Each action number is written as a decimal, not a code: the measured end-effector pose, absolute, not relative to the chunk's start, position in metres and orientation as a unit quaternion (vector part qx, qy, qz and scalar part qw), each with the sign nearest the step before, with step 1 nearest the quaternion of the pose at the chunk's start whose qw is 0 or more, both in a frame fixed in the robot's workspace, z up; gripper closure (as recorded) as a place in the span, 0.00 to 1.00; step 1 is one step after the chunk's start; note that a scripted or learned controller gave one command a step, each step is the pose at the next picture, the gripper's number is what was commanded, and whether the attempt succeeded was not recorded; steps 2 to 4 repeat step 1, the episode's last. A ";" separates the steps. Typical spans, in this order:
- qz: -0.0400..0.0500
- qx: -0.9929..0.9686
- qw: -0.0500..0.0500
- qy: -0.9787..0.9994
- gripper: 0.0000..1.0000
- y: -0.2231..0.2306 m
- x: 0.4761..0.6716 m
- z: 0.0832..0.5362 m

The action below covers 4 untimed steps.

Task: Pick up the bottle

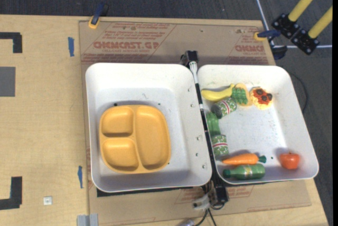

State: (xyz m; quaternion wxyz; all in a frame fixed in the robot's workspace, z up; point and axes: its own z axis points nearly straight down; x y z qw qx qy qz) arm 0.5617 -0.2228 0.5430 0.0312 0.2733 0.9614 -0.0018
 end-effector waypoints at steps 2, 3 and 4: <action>-0.002 0.273 0.035 0.961 1.00 -0.222 0.563 0.555; -0.002 0.273 0.035 0.961 1.00 -0.222 0.563 0.555; -0.002 0.273 0.035 0.961 1.00 -0.222 0.563 0.555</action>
